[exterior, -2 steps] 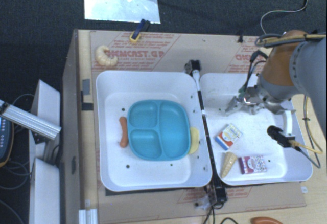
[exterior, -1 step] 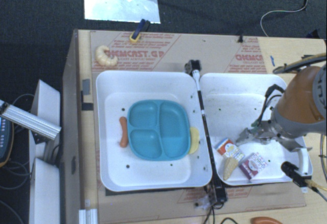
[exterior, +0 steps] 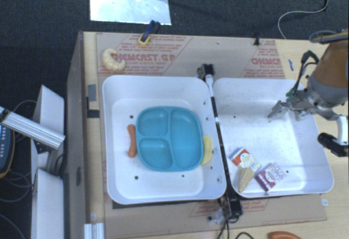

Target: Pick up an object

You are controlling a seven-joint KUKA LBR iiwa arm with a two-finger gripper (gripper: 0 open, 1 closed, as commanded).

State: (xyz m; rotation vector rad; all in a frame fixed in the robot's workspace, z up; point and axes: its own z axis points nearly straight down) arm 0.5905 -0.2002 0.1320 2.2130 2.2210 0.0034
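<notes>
I'm seeing the left bin point(exterior: 117, 123) holding a blue divided plate point(exterior: 168, 138), a sausage point(exterior: 131, 140) lying beside its left edge, long axis running near to far. A yellow piece point(exterior: 208, 149) is peeking out at the plate's right rim. In the right bin point(exterior: 305, 139), near the front, a red-and-white packet point(exterior: 241, 156), an ice-cream cone point(exterior: 246, 176) pointing toward the front edge, and a maroon packet point(exterior: 271, 176) are sitting close together. The gripper point(exterior: 288, 110) is hovering over the far right part, fingers spread, nothing between them.
</notes>
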